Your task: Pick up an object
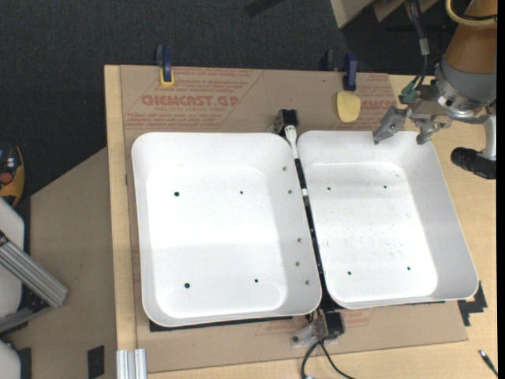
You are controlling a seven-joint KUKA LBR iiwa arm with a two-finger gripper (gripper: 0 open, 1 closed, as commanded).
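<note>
My gripper [405, 131] hangs over the far edge of the right bin [442, 212], near its back right corner. Its two grey fingers are spread apart, and I see nothing between them. A small pale yellow item [348, 106] lies on the brown board just behind the right bin, left of the gripper and under a blue clamp [350, 71]. The left bin [158, 235] shows a white floor with a few small dark dots.
Both bins rest on a brown board [197, 93] clamped at the back; a second clamp [165, 63] is at the back left. A black strip [304, 204] runs between the bins. Cables [319, 338] sit at the front middle. The arm's orange band [473, 46] rises at the top right.
</note>
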